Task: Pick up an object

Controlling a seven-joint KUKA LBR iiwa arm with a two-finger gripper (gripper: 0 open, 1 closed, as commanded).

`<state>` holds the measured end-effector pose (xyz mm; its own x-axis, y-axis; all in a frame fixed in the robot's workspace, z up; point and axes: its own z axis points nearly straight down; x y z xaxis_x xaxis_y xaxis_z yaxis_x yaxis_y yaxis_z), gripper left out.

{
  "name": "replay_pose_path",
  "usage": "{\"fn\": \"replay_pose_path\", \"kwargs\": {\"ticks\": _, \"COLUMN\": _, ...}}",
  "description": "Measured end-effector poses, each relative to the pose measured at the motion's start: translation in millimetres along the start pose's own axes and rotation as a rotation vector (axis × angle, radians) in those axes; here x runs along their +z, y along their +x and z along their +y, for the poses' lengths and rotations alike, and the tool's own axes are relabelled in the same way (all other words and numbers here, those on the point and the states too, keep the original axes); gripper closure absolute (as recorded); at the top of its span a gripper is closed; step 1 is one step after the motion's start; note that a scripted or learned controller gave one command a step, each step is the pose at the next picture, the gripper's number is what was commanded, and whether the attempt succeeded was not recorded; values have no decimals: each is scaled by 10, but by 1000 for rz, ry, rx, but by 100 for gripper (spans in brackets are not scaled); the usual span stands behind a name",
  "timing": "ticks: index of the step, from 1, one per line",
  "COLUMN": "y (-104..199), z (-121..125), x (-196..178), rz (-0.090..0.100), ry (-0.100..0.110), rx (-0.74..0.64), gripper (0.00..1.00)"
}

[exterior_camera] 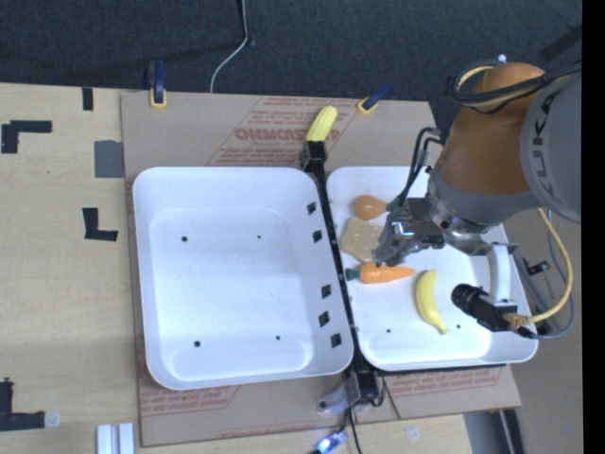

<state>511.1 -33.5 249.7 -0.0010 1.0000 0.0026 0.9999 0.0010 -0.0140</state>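
Down in the right bin point(473, 348), the gripper point(390, 250) hangs just above a carrot point(383, 273) — whether it is spread or closed I cannot tell. Beside it lie a tan block point(359, 239), perhaps bread, an orange lump point(369, 206) and a banana point(429, 301).

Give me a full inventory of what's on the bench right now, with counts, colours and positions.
Bins: 2, white, side by side on brown cardboard; left bin, right bin.
Carrot: 1, orange, right bin, near the divider.
Banana: 1, yellow, right bin, right of the carrot.
Beige block: 1, tan, right bin, above the carrot.
Orange lump: 1, right bin, far end.
Clamps: yellow at the bins' far joint; two blue, and, on the cardboard's far edge.
Arm: 1, grey with orange band, from the right.
Gripper: 1, just above the carrot.
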Motion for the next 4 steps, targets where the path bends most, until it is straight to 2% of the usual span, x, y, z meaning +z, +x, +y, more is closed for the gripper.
{"fn": "replay_pose_path", "kwargs": {"ticks": 1, "y": 677, "z": 374, "x": -469, "rz": 0, "ry": -18, "rx": -9, "gripper": 100}}
{"fn": "replay_pose_path", "kwargs": {"ticks": 3, "y": 1220, "z": -145, "x": -1738, "rz": 0, "ry": -20, "rx": -6, "gripper": 100}}
{"fn": "replay_pose_path", "kwargs": {"ticks": 4, "y": 1280, "z": -205, "x": -2121, "rz": -2, "ry": -17, "rx": -2, "gripper": 100}}
